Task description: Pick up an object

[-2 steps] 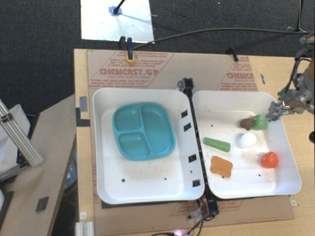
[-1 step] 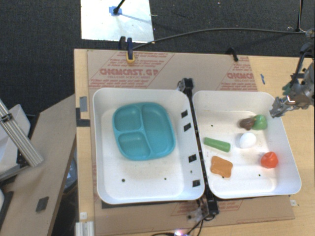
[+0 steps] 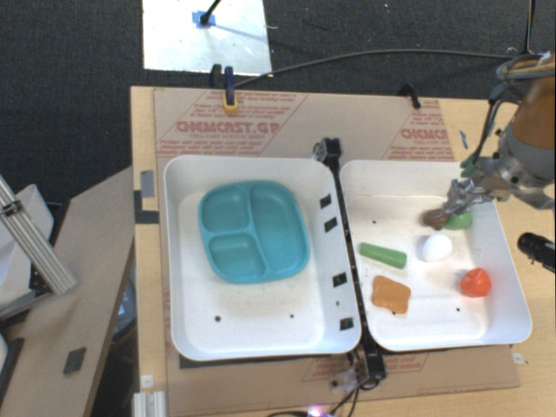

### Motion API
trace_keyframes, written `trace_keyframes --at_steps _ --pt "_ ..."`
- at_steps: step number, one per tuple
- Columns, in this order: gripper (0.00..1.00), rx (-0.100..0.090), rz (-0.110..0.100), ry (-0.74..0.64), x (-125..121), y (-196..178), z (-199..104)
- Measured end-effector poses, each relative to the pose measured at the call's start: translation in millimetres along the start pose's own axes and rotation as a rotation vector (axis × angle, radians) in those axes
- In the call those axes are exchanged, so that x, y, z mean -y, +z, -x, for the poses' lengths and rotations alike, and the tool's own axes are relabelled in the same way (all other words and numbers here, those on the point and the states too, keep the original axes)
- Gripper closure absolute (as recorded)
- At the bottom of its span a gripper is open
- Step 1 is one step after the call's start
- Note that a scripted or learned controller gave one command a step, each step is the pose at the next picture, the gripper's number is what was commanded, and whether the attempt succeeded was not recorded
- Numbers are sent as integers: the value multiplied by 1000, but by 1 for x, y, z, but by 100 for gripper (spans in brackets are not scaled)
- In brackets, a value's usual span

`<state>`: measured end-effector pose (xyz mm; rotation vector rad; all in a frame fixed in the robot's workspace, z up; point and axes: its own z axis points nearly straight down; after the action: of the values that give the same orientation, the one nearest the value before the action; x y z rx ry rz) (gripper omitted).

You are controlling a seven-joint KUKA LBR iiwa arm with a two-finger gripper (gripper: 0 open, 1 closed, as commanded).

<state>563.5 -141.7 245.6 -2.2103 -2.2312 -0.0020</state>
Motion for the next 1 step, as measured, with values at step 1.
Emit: trace_keyframes --at_steps 1 --pt "100 0 0 -1 -1 5 -60"
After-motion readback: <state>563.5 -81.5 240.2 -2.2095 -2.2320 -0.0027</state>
